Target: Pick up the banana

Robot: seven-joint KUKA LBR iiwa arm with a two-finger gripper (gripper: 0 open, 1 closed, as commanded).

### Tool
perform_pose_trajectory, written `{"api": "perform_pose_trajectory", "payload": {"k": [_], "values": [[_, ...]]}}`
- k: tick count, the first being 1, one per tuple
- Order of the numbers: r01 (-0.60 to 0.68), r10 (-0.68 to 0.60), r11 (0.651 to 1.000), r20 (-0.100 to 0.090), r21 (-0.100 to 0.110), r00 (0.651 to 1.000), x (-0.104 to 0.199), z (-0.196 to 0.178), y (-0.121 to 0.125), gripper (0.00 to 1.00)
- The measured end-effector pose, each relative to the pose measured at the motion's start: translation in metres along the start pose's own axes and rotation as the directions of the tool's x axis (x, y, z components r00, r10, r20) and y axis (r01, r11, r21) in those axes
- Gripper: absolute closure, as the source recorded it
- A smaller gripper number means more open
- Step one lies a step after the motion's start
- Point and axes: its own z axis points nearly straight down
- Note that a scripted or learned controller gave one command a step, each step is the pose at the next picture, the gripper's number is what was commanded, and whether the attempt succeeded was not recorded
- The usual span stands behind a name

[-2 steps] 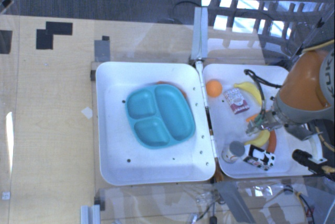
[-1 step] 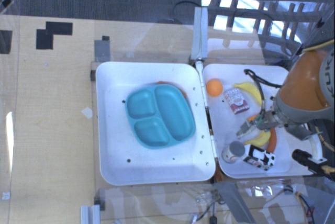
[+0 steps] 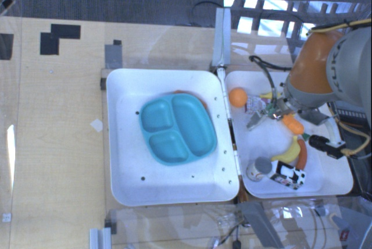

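Observation:
The yellow banana [image 3: 289, 153] lies in the right bin [image 3: 325, 184], near its front right, with a red-brown item [image 3: 303, 152] against its right side. My gripper [image 3: 261, 115] hangs over the middle of that bin, up and to the left of the banana and well apart from it. The banana is not in the gripper. An orange carrot-like piece [image 3: 292, 124] sits between the gripper and the banana.
In the right bin there are also an orange ball [image 3: 237, 96], a small pale packet [image 3: 254, 104], a tin can [image 3: 258, 167] and a black-and-white item [image 3: 289, 177]. A blue divided plate [image 3: 177, 127] rests in the left bin [image 3: 128, 184]. Cables run along the right side.

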Motion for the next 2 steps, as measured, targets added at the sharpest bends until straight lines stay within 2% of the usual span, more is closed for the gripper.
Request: {"api": "perform_pose_trajectory", "payload": {"k": [1,2], "values": [[0.243,-0.242,0.97,-0.027,0.028,0.97,-0.054,0.001,0.024,0.0],[0.177,-0.177,0.984,0.0,0.002,0.984,-0.049,-0.076,0.06,0.0]]}}
